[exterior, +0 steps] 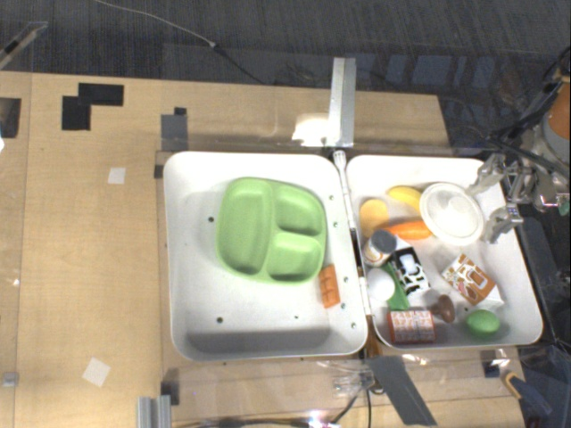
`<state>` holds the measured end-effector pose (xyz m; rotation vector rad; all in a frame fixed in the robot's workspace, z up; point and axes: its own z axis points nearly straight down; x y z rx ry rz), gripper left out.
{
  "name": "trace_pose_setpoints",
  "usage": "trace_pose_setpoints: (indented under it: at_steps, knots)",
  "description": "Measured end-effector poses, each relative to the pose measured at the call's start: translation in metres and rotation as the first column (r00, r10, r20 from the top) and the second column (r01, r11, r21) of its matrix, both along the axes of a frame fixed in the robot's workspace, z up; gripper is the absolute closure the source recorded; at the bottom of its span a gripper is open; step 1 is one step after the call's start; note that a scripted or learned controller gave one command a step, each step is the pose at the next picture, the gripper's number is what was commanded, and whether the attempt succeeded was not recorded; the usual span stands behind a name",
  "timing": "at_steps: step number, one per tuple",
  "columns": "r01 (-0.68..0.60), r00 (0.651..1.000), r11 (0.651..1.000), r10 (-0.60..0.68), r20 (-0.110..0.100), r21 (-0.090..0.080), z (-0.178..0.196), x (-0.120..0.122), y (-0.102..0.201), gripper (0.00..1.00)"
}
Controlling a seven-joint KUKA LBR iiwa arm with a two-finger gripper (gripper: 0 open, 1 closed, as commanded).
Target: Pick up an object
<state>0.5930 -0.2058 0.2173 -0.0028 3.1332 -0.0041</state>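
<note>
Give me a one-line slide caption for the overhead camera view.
Gripper poised at the right bin's edge beside a white lid; green divided tray in the left bin.

A light green divided tray (270, 229) and a small orange block (329, 286) lay in the white left bin (192, 319), while the white right bin (526, 306) held a yellow lemon (404, 196), an orange carrot (409, 230), a white lid (451, 210) and a green ball (483, 323).

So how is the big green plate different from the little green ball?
The green plate is wide, flat and split into sections; the green ball is small and round. The plate is pale green, the ball darker. The plate lies in the left bin with just a small orange piece nearby; the ball sits in the crowded right bin. Both are green.
</note>
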Motion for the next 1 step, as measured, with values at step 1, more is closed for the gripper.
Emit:
trace_pose_setpoints:
  at_steps: [1]
  knots:
    - [-0.089,0.996,0.996,0.089,0.005,-0.002,-0.1196,-0.0631,0.0162,0.0]
